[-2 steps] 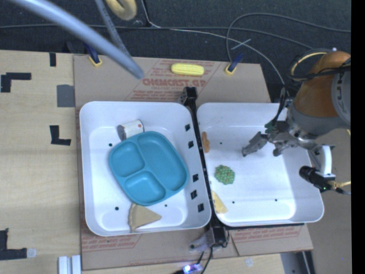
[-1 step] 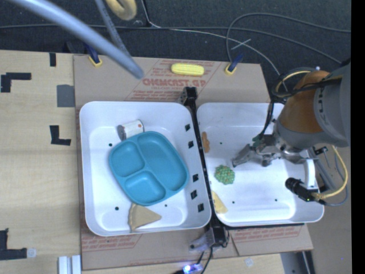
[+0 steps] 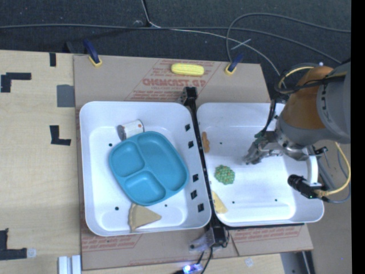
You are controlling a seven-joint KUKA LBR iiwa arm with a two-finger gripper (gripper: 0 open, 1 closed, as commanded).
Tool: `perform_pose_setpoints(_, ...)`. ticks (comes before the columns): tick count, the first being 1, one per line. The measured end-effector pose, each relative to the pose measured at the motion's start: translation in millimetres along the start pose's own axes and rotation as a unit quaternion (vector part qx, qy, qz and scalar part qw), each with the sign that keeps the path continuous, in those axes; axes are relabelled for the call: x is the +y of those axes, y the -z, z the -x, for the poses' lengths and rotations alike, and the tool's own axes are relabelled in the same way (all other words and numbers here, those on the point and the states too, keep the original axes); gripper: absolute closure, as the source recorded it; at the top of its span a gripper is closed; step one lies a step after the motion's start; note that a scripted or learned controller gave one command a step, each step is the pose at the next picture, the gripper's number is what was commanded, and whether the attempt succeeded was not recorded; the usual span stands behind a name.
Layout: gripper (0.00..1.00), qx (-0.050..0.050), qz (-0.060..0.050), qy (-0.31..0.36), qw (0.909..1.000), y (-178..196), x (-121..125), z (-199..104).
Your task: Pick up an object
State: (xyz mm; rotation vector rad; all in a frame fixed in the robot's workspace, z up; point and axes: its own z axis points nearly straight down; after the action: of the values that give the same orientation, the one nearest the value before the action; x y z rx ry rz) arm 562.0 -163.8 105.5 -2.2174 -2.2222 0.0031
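In the right bin [image 3: 256, 210] a small green broccoli-like piece [image 3: 224, 174] lies near the left side. My gripper [image 3: 255, 153] hangs low over the same bin, a little right of and above the green piece, apart from it. The grey arm with its orange band [image 3: 305, 104] reaches in from the right. In the left bin [image 3: 94, 170] a blue divided plate [image 3: 148, 167] lies in the middle, with a small white cup [image 3: 131, 129] at its upper left and a tan wedge [image 3: 142, 216] below it.
Small tan pieces sit at the right bin's left wall [image 3: 205, 142] and lower left [image 3: 219, 203]. A yellow corn cob [image 3: 187, 69] lies on the cardboard behind the bins. Black clips line the divider between bins. Cables run over the arm.
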Motion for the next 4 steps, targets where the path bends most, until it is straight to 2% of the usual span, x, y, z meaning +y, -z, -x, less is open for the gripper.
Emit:
perform_pose_setpoints(1, 1.0, -0.001, 0.003, -0.001, 1.0, 46.4, 6.5, 5.7)
perform_pose_setpoints(2, 1.0, -0.001, 0.004, -0.001, 1.0, 108.3, 6.2, 11.2)
perform_pose_setpoints(3, 1.0, 0.0, 0.001, -0.001, 1.0, 109.2, 6.3, 11.1)
perform_pose_setpoints(4, 1.0, 0.001, 0.001, 0.002, 1.0, 118.4, -0.7, -36.6)
